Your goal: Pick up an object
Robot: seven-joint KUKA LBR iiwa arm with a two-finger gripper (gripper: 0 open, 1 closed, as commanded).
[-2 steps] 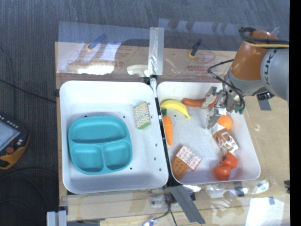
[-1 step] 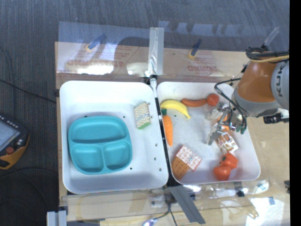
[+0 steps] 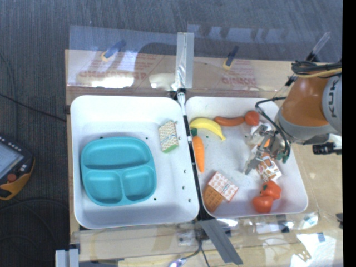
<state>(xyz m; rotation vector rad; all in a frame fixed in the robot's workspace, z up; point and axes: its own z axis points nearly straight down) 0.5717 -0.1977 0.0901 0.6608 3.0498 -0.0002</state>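
Observation:
My gripper hangs low in the right bin, near its right side, below the grey arm with the orange band. Its two metal fingers stand spread apart, open, with nothing seen between them. A small red and white carton lies just right of the lower finger, touching or nearly touching it. A red tomato-like toy sits below the carton. A banana, a carrot, a red chili and a waffle-patterned piece lie further left.
The left bin holds a teal divided plate and a small yellow-green patterned block by the divider. Bare floor of the right bin shows between the carrot and my gripper.

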